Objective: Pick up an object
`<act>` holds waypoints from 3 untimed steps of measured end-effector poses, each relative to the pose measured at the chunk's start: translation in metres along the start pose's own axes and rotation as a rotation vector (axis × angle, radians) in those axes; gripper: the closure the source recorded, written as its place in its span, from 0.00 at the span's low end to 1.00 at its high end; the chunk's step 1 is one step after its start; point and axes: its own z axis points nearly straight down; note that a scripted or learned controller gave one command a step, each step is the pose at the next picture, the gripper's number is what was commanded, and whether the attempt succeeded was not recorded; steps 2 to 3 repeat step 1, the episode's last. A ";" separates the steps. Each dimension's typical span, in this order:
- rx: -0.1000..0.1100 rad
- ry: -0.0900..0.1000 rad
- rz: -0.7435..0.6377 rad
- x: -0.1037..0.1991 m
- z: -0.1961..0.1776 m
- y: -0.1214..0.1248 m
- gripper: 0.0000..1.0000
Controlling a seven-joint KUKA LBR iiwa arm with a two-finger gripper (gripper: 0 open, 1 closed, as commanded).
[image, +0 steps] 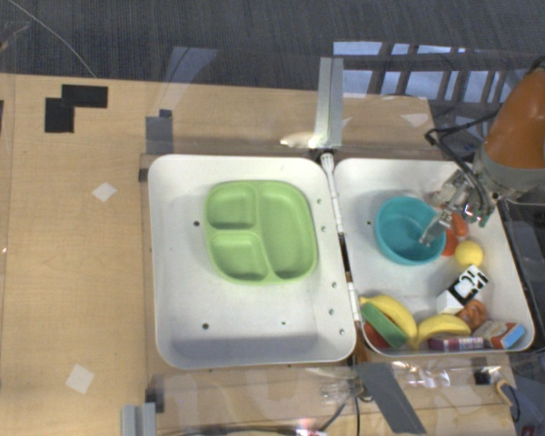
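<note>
While the wooden bench [64, 271] spreads out pale and smooth with black squares stuck near its far left corner, two shallow white bins sit side by side on it, and the teal bowl [405, 228] in the right bin [513, 271] is our landmark. Left of the bowl, across the metal divider, the left bin [177, 316] has glossy rounded walls and carries a light green plate [258, 231] with three compartments, soft-cornered and matte. Right of the bowl comes the arm [525, 134], orange band bulging above a grey wrist. Its gripper [439, 223] hangs right over the bowl's right rim, metal parts glinting; whether it's spread or pinched I cannot tell. Nearer the camera than the bowl lie two curved bananas [392, 313], a green wedge beside them. Right of the bowl, a small lemon [469, 252], round and bright, with something orange just behind it. Below the lemon, a black-and-white box [467, 285]. Beyond the bench, dark ribbed carpet [254, 16].
</note>
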 end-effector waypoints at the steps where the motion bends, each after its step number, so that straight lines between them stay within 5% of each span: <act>1: -0.005 -0.015 -0.004 -0.004 -0.018 0.004 1.00; 3: -0.005 -0.015 -0.004 -0.004 -0.018 0.004 1.00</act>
